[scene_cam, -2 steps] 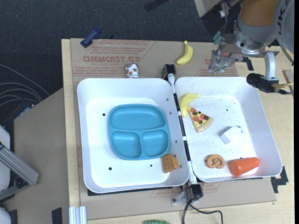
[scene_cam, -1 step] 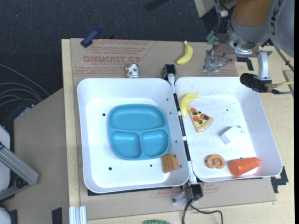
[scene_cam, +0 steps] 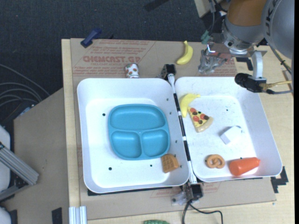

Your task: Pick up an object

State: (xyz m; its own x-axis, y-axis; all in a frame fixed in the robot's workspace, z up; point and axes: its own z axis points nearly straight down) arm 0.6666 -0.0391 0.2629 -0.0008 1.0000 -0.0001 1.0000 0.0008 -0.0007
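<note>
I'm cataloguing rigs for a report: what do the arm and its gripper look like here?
The arm is grey and rounded, with an orange band above the wrist. The gripper is silvery metal, with thin dark cables running nearby.

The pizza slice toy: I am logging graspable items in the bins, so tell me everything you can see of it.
The pizza slice is a small toy wedge, apparently plastic, with a tan crust edge and a yellow top dotted with red rounds and a few dark specks. It lies flat on the floor of the right bin, in its upper left part, crust toward the lower right and tip toward the upper left. Its tip lies close beside a yellow banana; whether they touch is unclear. Nothing grips it.
</note>
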